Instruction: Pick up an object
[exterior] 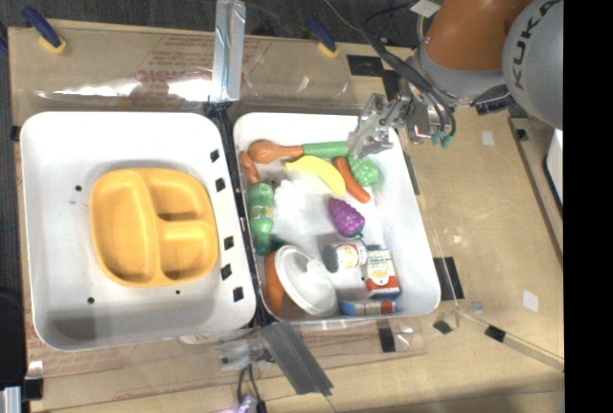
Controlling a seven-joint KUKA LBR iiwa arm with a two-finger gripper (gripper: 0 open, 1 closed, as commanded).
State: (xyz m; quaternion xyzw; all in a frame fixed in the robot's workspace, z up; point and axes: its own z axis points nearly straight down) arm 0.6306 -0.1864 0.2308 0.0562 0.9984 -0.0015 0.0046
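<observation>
The right bin holds a heap of toy food. A yellow banana lies near its far side, with a green vegetable and an orange drumstick behind it. An orange carrot and a green broccoli piece sit to the banana's right. Purple grapes rest at mid-bin. My gripper hovers over the bin's far right corner, just above the green vegetable's end and the broccoli. Nothing visibly hangs from it.
The left bin contains a yellow divided plate. In the right bin's near half are a white bowl on an orange one, a small can, a juice carton and green pieces by the left wall.
</observation>
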